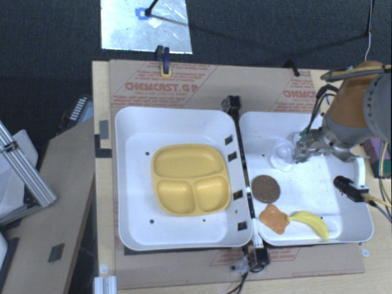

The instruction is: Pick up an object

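Claw (298,149) (grip unclear) meets a small clear cup (282,154), see-through, pale.

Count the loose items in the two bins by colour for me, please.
Yellow: 2, the divided tray in the left bin and the banana in the right bin
Brown: 1, round disc
Orange: 1, toast-like piece
Clear: 1, small cup
Total: 5

Even, diffuse overhead light, moderately bright. White bins (184,118) near overexposed, walls washed out. Strong glare on foil sheet (146,16) at far side. Shadows soft, faint, close under objects. Dark carpet (43,35) grainy, noisy. Overall sharpness low, slight softness; arm (358,109) at right edge mildly blurred. Clear cup (282,153) barely distinguishable against white.
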`<act>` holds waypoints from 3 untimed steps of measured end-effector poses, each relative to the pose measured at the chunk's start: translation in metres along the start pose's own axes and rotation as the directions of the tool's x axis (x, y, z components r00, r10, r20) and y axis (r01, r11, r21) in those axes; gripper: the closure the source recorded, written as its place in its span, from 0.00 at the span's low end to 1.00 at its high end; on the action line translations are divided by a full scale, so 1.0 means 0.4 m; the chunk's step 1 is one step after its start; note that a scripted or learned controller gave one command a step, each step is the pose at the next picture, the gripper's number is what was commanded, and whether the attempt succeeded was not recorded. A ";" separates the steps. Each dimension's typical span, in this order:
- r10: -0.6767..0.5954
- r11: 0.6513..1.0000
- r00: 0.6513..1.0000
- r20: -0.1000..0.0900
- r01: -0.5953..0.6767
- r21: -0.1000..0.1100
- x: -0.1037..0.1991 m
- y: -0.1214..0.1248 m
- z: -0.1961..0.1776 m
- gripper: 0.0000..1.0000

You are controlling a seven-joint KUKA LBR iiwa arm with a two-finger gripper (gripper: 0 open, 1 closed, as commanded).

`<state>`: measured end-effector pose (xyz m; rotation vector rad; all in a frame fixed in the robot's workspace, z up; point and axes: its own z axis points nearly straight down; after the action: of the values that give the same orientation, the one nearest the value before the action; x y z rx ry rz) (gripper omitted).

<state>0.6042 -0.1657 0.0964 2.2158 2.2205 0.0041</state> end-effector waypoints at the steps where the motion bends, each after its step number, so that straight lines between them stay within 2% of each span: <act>1: 0.000 1.000 1.000 0.000 0.000 0.000 0.002 -0.008 -0.113 1.00; 2: -0.002 1.000 1.000 0.000 0.002 -0.001 0.013 -0.008 -0.226 1.00; 3: -0.002 1.000 1.000 0.000 0.002 0.000 0.013 -0.004 -0.292 1.00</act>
<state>0.6018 -0.1605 0.2132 2.2137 2.2232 0.0040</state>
